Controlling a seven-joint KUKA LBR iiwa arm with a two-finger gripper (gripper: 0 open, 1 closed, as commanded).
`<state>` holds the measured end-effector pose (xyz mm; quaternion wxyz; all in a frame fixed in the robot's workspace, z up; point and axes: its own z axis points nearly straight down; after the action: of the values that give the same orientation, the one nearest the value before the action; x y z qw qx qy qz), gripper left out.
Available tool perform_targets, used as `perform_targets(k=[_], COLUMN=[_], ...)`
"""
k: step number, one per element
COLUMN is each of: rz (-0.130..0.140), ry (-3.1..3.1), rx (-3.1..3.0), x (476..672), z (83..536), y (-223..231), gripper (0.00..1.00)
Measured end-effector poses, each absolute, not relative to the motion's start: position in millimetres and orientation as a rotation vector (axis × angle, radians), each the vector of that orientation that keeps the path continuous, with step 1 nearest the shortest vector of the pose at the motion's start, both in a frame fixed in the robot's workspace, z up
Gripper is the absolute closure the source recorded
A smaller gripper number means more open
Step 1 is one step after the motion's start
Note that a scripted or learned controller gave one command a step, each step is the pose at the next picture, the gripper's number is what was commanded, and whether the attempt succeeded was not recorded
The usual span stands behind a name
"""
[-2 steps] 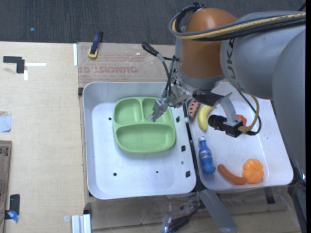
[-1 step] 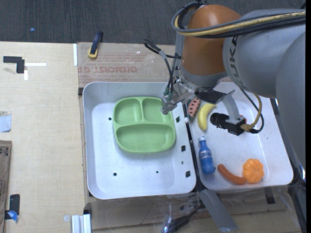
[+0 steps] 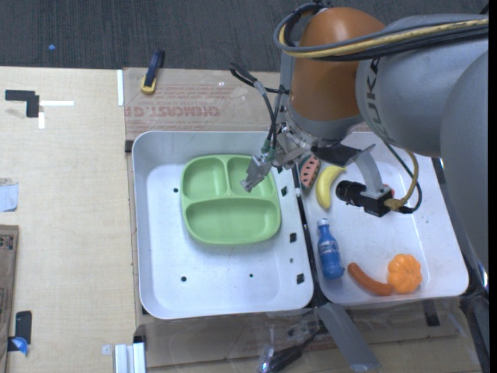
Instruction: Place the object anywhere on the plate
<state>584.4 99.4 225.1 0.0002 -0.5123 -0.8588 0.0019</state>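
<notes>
A green divided plate lies in the left white bin. My gripper hangs over the plate's upper right compartment, close to its right rim. I see no object at its tip. In the right bin lie a watermelon slice, a yellow banana, a blue bottle, a red-orange sausage and a small orange pumpkin. The arm's wrist and orange band hide the right bin's far left corner.
A black part on a cable hangs from the arm over the right bin. The bins' shared wall runs just right of the plate. A yellow and blue tool lies on the cardboard behind the bins.
</notes>
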Motion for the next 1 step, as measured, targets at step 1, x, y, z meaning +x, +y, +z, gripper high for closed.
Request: perform_targets(k=[1], rz=[0.008], ry=[-2.695], rx=[-1.616], x=[585.4], z=[233.7], y=[96.8], gripper=[1.0])
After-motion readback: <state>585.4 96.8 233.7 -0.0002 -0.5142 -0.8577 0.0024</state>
